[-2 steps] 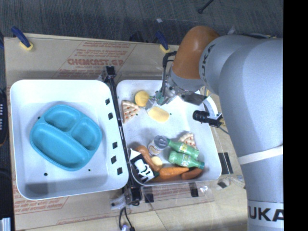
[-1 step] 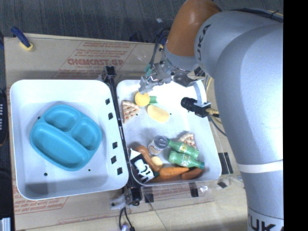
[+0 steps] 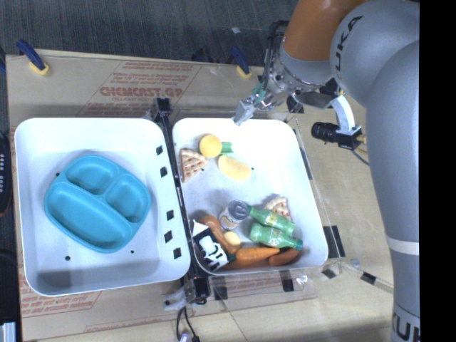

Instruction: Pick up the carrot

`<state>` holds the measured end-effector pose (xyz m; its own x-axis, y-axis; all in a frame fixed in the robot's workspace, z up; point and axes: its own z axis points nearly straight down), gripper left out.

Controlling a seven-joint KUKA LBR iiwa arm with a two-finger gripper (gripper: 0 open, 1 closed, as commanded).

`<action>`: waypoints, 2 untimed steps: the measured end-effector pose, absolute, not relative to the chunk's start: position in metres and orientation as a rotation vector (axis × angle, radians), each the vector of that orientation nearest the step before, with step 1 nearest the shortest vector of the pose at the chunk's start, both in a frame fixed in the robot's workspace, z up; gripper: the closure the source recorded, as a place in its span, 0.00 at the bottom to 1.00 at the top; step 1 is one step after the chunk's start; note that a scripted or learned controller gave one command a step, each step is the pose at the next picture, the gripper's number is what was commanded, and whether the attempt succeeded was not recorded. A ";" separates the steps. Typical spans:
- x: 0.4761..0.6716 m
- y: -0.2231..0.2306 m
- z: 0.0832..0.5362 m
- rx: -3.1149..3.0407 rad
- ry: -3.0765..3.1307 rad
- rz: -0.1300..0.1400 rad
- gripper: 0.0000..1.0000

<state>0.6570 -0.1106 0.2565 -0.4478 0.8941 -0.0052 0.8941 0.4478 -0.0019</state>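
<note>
- Look at the near edge of the right bin (image 3: 308, 184). The carrot (image 3: 251, 256) lies there on its side, long, smooth and orange, close to the near wall.
- A brown sausage (image 3: 285, 257) touches the carrot's right end. A black and white thing (image 3: 210, 251) sits at its left end, in the near left corner.
- Just behind the carrot you see two shiny green bottles (image 3: 274, 228) lying down, a small round can (image 3: 234, 214) and a long tan bread stick (image 3: 216, 234). This corner is packed tight, so there is little room beside the carrot.
- In the middle of that bin the white floor is bare and smooth.
- Farther back lie a soft yellow lump (image 3: 234, 167), a round yellow fruit (image 3: 210, 146) with a green stem, and a waffle slice (image 3: 191, 164) with little squares on it.
- In the left bin (image 3: 28, 212) you see a smooth blue plate (image 3: 97, 202) with three dips and round corners. There is open white floor all around it.
- The tool (image 3: 246, 110) hangs over the far edge of the right bin, well apart from the carrot. You cannot tell if it is released or clenched. There is nothing in it.
- Past the bins the table (image 3: 135, 84) is flat brown board with red print.
</note>
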 end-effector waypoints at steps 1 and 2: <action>0.657 -0.109 0.255 1.649 2.674 -0.006 0.00; 0.647 -0.156 0.123 1.746 2.629 -0.015 0.00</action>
